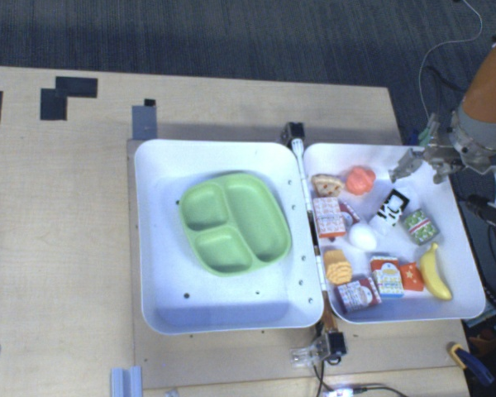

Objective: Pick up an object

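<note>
- The end effector (422, 165) hangs over the far right corner of the right bin (471, 300). Its two fingers look spread apart, with nothing between them.
- The task names no particular object, so any item in that bin could serve. Closest, just below and to the near side of the end effector, lies a black-and-white packet (390, 206), with a green patterned box (418, 226) beside it.
- To the end effector's left rests a red round item (360, 179), and further left a small pastry-like piece (326, 185).
- Nearer the front, well away from the end effector, sit a white egg (363, 237), a banana (435, 274) and several small printed cartons (388, 277).
- The items lie loose and mixed, likely tipped in as a jumble, so a grasp must single one out; the packet probably offers the shortest descent.
- Far to the end effector's left, the left bin (161, 304) holds a green divided tray (234, 222).
- Both bins sit on a pale wooden tabletop (58, 246); beyond it runs dark blue-grey carpet (231, 23).
</note>
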You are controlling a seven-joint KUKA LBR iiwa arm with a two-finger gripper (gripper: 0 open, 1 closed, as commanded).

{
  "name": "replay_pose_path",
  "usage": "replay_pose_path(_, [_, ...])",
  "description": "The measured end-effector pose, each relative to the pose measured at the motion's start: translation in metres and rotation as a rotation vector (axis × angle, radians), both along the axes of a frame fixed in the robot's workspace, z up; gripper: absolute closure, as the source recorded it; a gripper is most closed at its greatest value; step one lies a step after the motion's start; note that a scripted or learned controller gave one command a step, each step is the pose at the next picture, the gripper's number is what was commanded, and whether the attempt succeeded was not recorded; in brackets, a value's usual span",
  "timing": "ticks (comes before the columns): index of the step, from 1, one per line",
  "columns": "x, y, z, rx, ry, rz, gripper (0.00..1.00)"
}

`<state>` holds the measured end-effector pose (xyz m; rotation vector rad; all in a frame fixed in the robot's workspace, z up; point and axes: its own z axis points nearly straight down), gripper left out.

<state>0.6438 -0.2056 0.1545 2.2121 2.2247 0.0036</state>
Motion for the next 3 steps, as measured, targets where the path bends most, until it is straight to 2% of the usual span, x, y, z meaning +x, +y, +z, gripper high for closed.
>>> replay_pose_path(1, [-0.038,-0.001,-0.043,-0.002,-0.012,0.000,0.00])
replay_pose_path(2, [-0.035,0.000,-0.030,-0.004,-0.021,0.003,1.00])
replay_pose_path(3, [0.016,0.000,-0.008,0.000,-0.002,0.001,1.00])
